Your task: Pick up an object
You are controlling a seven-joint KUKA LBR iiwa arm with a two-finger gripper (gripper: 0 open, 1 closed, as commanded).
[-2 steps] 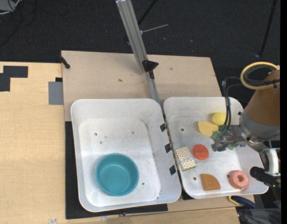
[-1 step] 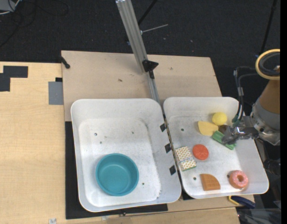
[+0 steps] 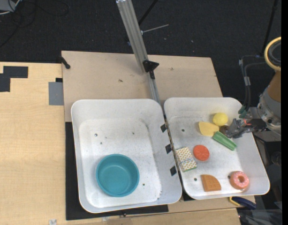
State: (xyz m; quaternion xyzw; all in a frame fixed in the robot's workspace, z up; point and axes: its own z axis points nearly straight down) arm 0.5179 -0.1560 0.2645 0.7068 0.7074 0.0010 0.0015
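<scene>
The right bin holds several small objects: a yellow ball, a yellow wedge, a green stick, a red disc, a checkered block, an orange slice-shaped piece and a pink doughnut. My gripper reaches in over the right rim, low beside the green stick's right end and just right of the yellow ball. I see nothing held between its fingers.
The left bin carries a teal bowl near its front. A slanted metal rail rises behind the bins. Black clips sit along the seam between the bins.
</scene>
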